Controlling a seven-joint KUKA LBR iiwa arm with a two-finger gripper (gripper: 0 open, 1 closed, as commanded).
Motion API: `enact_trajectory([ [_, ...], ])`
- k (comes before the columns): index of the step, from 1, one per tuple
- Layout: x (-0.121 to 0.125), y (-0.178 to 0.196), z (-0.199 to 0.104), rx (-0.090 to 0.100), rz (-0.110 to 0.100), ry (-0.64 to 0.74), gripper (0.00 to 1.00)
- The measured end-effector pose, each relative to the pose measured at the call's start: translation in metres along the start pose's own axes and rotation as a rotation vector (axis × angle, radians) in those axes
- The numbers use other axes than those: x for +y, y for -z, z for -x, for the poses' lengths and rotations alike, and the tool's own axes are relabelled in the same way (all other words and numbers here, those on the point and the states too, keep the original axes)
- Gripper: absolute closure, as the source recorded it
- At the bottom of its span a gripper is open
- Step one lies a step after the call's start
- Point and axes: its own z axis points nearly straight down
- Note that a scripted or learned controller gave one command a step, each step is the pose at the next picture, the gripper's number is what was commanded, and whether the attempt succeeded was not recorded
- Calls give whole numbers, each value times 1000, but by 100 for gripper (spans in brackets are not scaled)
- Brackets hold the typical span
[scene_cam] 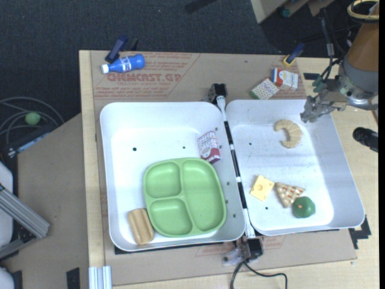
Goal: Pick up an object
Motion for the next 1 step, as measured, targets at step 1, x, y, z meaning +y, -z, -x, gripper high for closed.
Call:
enact_trajectory([
  [1, -1, -2, 0, 1, -5, -1, 0],
])
